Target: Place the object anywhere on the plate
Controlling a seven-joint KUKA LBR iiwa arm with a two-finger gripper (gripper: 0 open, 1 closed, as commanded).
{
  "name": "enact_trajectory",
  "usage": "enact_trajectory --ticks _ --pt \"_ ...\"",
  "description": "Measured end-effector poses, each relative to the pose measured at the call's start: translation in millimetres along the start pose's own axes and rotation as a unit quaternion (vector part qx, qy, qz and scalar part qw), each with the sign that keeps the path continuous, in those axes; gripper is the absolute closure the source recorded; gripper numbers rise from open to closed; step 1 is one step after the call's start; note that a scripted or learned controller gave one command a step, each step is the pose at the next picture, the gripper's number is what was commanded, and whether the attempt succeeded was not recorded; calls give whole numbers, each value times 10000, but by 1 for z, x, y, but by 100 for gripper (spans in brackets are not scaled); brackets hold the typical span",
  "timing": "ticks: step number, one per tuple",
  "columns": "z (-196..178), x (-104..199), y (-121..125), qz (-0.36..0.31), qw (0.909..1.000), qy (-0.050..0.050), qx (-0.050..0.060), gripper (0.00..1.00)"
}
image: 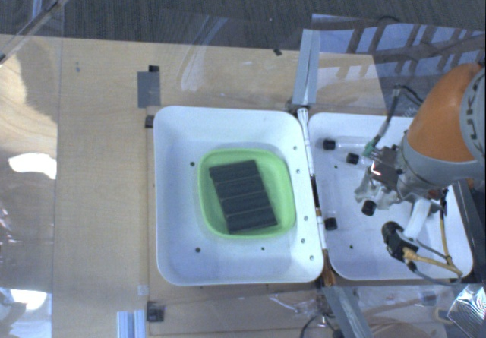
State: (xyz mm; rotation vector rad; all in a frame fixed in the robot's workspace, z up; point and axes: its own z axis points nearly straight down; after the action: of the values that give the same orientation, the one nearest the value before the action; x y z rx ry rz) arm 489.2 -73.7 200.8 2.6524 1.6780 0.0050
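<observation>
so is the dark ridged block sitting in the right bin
No, the dark ridged block lies on the green plate, which sits in the left bin, while the arm is over the right bin.

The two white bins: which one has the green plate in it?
The left bin, farther from the arm. The green plate sits in its middle with a dark ridged block lying on it. The right bin sits under the arm's tool.

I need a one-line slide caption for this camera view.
Dark ribbed rectangular block on green square plate in left white bin; gripper over right bin.
</observation>
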Motion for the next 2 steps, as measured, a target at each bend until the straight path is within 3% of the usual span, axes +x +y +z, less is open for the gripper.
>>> enact_trajectory --ticks 1,2 --pt "17 99 -15 -607 9982 5 11 100" --pt "17 99 -15 -608 9981 5 9 0"
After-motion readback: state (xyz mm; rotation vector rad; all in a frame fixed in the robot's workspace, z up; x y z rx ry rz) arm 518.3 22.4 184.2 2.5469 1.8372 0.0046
